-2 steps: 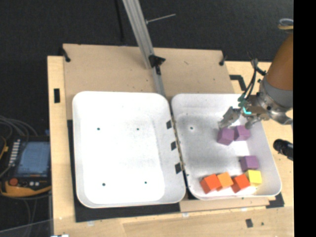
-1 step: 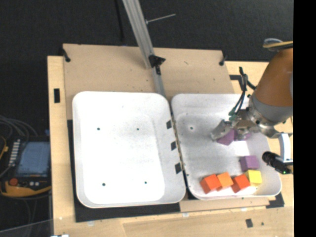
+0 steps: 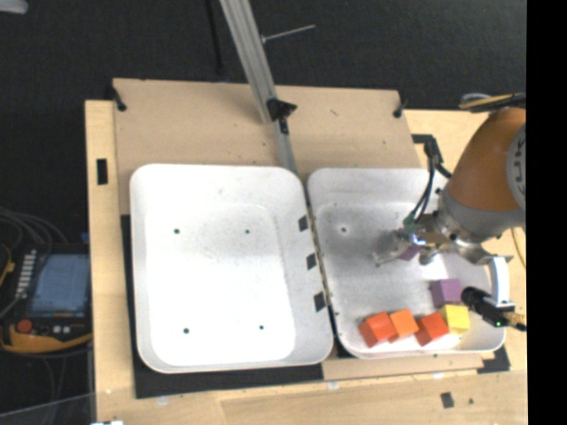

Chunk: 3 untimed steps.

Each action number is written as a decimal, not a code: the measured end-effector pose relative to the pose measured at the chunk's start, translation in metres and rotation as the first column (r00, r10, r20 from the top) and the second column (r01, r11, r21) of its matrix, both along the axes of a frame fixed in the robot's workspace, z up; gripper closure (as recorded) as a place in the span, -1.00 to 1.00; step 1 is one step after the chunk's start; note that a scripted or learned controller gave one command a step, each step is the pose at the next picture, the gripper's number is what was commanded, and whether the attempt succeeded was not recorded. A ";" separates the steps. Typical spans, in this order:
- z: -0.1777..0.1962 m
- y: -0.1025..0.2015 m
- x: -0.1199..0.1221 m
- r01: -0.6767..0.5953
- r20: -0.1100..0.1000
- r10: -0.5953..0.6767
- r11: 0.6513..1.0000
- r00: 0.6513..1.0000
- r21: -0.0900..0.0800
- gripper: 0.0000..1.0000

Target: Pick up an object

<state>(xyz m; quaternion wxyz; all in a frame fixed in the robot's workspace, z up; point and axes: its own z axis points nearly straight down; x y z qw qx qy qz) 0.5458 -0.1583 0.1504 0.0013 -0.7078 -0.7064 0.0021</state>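
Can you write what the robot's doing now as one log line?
gripper low in right bin | something purple at fingers | blocks at front edge

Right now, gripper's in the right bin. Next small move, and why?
Probably lift straight up a little and check. The gripper sits low in the right bin with a small purple piece at its tip; whether it is held is unclear. The other blocks lie apart, nearer the front wall.

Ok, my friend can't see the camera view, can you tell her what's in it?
A grey and orange robot arm's end effector reaches into the right white bin beside a small purple thing. Orange blocks, a yellow block and a purple block sit near its front edge.
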 end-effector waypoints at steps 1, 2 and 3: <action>-0.052 -0.001 0.000 -0.001 0.003 0.001 1.000 1.000 -0.001 -1.00; -0.038 -0.002 0.002 0.007 0.011 -0.007 1.000 1.000 0.000 1.00; 0.025 -0.008 0.005 0.001 0.013 -0.001 1.000 1.000 -0.002 1.00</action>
